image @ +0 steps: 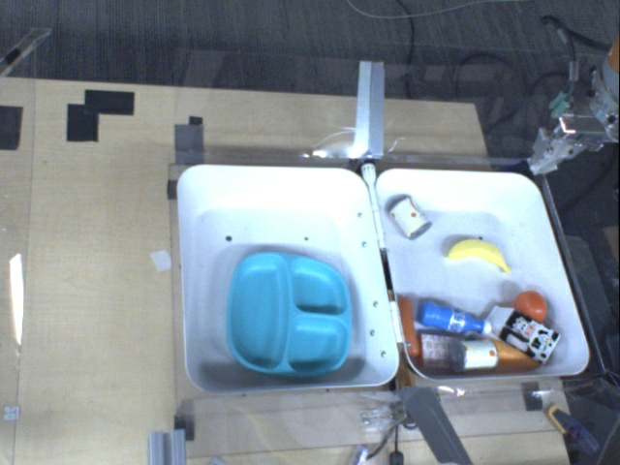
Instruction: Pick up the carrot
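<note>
Both bins [281, 187] white. Blue divided tray [289, 310] in left one. Right bin: yellow banana [478, 254], blue bottle [452, 319] w/ white cap, orange carrot [511, 354], orange-red ball [530, 306], black-and-white patterned block [531, 337], white cup [410, 217].

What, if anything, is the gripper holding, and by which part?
Nothing is held as far as can be seen: the gripper is outside the right bin, with the carrot lying inside.

A pale wooden bench [87, 289] fills the left of the frame, marked with black blocks [97, 112] near its far edge. Beyond it lies dark grey carpet [194, 8], where a thin cable [426, 3] loops across the floor.
</note>
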### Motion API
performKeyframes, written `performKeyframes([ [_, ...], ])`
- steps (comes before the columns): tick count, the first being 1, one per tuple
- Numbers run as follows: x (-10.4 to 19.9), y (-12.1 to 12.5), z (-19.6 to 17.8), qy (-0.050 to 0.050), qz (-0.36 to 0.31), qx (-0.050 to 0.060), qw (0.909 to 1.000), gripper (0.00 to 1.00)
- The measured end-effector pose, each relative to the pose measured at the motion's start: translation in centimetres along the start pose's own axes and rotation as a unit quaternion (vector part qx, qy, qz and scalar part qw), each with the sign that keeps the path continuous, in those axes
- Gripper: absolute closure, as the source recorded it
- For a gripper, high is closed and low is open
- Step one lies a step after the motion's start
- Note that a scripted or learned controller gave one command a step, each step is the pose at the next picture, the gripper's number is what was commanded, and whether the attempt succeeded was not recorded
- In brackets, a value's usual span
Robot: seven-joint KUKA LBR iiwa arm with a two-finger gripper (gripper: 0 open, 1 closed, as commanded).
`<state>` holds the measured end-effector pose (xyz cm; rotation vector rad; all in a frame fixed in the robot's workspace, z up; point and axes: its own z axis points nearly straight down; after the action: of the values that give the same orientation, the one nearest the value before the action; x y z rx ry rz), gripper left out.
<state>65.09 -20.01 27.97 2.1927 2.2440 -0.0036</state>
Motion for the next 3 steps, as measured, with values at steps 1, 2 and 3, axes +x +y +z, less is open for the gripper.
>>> performKeyframes([
  [1,-0.4,1.8,5.1,0.002,0.024,0.002,0.9997,1.0],
  [2,-0.2,2.0,4.2,0.001,0.02,0.002,0.9998,1.0],
  [3,-0.2,1.9,-3.9,0.002,0.028,-0.001,0.9996,1.0],
])
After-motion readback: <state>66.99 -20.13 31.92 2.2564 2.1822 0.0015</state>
